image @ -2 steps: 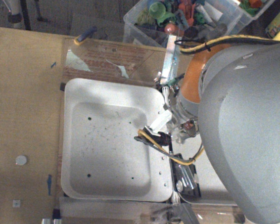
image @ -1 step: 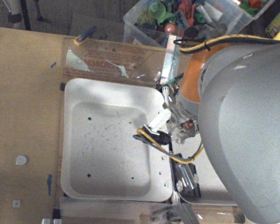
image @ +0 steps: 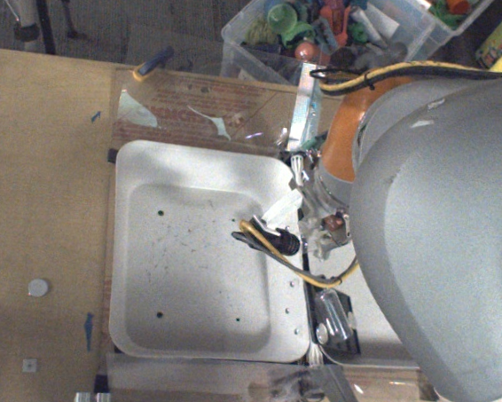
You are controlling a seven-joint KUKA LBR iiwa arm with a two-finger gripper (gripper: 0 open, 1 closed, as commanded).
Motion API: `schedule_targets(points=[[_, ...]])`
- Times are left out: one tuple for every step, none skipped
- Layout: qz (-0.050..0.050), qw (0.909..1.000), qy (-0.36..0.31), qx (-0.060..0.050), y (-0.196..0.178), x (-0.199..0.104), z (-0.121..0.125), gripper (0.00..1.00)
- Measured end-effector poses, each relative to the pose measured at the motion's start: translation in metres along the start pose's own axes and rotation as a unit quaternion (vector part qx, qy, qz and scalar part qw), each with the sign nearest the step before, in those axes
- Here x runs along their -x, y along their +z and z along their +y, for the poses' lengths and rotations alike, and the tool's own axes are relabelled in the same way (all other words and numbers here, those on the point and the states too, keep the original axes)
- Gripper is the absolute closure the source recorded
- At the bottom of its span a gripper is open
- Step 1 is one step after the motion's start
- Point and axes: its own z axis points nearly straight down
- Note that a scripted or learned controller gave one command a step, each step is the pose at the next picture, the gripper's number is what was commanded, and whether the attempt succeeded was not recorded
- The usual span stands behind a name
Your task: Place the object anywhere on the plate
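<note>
Slanted look down on a tan worktop (image: 31,173) bearing 2 shallow white bins. Nearest the middle, the left bin (image: 128,227) in plain sight, floor dotted with dark specks. From the right, 1 bulky grey arm (image: 446,216), orange band (image: 342,143) above the wrist, spread over nearly all of the right bin (image: 367,299), with just a pale strip of that bin beside the arm. Wrist low at the right rim of the left bin, toward its far corner. State of the jaws: cannot tell, whether spread, pressed together or pinching anything, being tucked among the wrist hardware. Whereabouts of the object and the plate: cannot tell, contents of the right bin hidden by the arm. Beyond the bins, a clear panel (image: 207,111), and farther back a clear tub (image: 341,18) heaped with colourful toys. By the panel's far left corner, a blue-and-yellow handle (image: 152,62). Left of the bins, well apart on the worktop, 1 small grey disc (image: 38,287).
</note>
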Motion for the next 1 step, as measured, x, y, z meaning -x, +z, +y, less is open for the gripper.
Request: schedule_targets(points=[[0.007,0.9999,-0.001,-0.007,-0.0030,-0.0091,-0.0204,1.00]])
